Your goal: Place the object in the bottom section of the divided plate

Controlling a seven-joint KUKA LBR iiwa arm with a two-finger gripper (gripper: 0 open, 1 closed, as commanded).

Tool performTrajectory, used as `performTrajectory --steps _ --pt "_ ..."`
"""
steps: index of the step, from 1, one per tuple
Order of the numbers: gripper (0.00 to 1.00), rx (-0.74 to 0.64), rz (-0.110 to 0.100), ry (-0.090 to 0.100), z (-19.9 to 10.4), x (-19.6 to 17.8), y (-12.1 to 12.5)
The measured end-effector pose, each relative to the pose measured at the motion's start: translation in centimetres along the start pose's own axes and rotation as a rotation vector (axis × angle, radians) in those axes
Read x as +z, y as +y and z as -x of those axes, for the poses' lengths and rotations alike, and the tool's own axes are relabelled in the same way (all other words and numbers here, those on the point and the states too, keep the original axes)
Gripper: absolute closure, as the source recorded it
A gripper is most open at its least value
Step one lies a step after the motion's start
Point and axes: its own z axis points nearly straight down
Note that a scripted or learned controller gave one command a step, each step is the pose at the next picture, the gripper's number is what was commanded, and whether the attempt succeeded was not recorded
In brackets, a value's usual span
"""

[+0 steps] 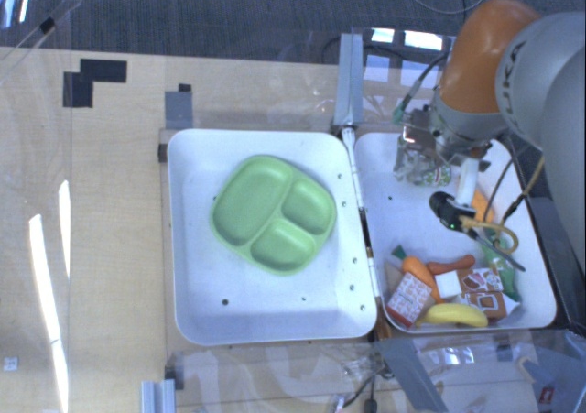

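Note:
A light green divided plate with three sections lies in the left white bin; nothing rests in its sections. My gripper hangs over the far part of the right bin, below the orange band of the arm. Toy food is bunched in the near end of the right bin: an orange carrot, a red sausage, a yellow banana, a checked box and a brown box. I see nothing held under the gripper.
A metal divider runs between the two bins at the back. Cables and a black part trail from the wrist over the right bin's right side. Black markers sit on the wooden bench at the far left.

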Motion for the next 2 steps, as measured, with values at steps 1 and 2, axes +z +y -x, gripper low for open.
performTrajectory --steps 1,2 --pt "1.00 -0.108 0.006 0.000 6.0 9.6 -2.9" --pt "1.00 -0.285 0.020 -0.007 15.1 9.5 -8.3"
